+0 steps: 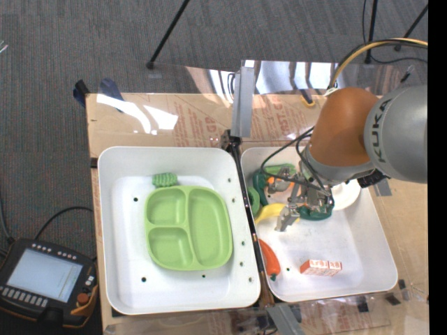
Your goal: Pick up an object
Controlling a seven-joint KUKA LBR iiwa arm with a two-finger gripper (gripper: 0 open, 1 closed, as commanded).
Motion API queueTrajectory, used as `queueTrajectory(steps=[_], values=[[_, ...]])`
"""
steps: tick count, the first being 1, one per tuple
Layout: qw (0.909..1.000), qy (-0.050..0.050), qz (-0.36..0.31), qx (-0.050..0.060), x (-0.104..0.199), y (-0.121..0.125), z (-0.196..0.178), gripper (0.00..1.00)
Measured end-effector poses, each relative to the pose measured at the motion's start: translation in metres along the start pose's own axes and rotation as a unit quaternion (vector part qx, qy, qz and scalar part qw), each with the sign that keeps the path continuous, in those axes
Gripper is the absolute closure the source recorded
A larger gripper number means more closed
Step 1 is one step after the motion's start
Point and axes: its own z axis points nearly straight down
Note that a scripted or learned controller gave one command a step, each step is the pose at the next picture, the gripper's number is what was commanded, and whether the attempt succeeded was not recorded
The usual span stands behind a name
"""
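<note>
Cardboard-like bench [202,117] on grey carpet [84,33]

Matt green plastic tray [188,227] (smooth), glossy white bins [112,187].

Two bins side by side on bench [126,117]. Left bin [115,187]: divided tray [187,227] in the middle, small ridged piece [165,180] touching its far-left edge. Right bin [363,257]: carrot [269,257] at near-left wall, small box [321,266] right of it, banana [269,213] behind carrot, plate [348,194] toward far right. Handheld pendant [45,281] left of bench, near corner.
</note>
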Motion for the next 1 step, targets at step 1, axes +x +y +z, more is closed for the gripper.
queueTrajectory(steps=[1], values=[[0.9989, 0.002, 0.046, 0.0, 0.0415, -0.043, 0.0102, 0.0]])
